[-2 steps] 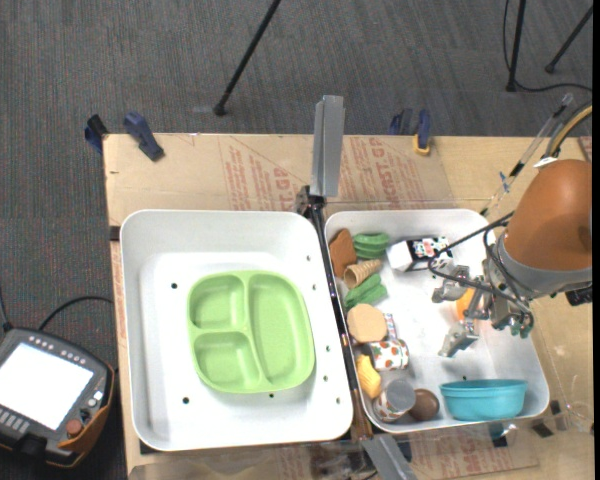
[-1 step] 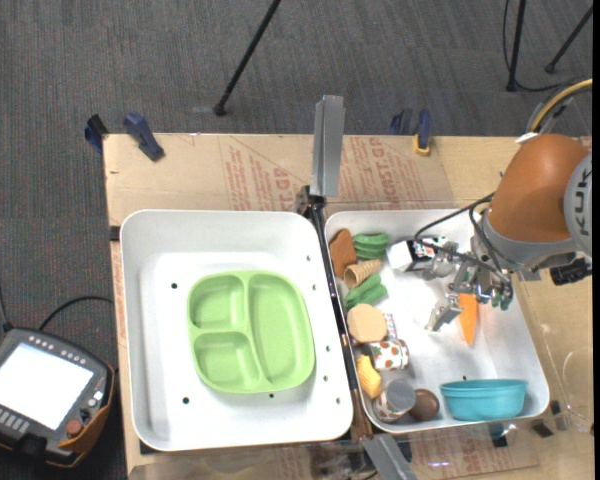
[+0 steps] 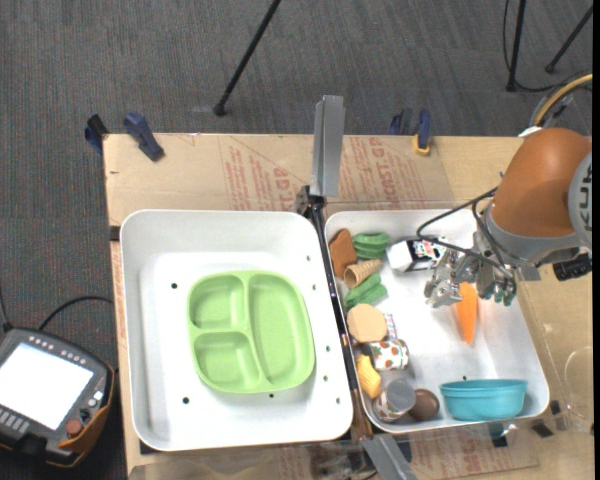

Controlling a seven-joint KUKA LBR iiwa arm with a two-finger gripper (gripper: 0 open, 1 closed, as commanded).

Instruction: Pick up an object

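Hanging low over the right bin (image 3: 536, 366), my pincer (image 3: 470, 290) is sitting just above the orange carrot (image 3: 467, 315), and the carrot's upper end is showing right under the metal fingers. Whether those fingers are spread or pressed together, I cannot tell; the wrist and a tangle of cables are blurring that spot, so I am not claiming that I am holding anything.

My arm is reaching in from the right, with the orange band (image 3: 540, 183) bulging over the bin's upper right corner. The carrot is lying in the right half of that bin, pointing down toward the teal bowl (image 3: 484, 399), which is resting at the bin's near edge.

Along the bin's left wall a row of small toy foods is lying close together: a green piece (image 3: 372, 244) near the top, a cone-shaped piece (image 3: 361, 271) just below it, a tan round one (image 3: 366, 323), a printed can (image 3: 390, 354) and a grey-topped can (image 3: 398, 397) near the bottom. A small black and white carton (image 3: 416, 254) is sitting up by the bin's far side, left of my pincer.

In the left bin (image 3: 150, 258), a green divided plate (image 3: 250, 330) is lying flat near the middle.
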